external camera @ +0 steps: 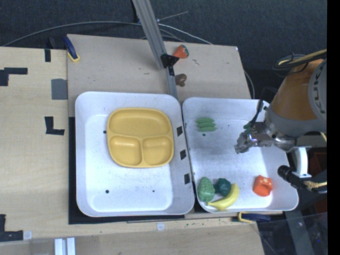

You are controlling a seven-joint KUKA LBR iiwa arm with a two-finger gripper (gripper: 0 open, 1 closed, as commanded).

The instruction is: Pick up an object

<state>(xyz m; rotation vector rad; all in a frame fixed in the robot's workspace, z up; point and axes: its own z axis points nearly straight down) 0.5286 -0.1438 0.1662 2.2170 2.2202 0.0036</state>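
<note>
Where the bench (133, 62) ends, dark carpet (239, 9) surrounds two white bins (85, 142).

The light over me is even and soft, a little dim. The white bins (85, 142) look bright but without glare. Shadows are weak, only a thin one under my arm (297, 105). The picture is slightly grainy and soft everywhere.
</note>
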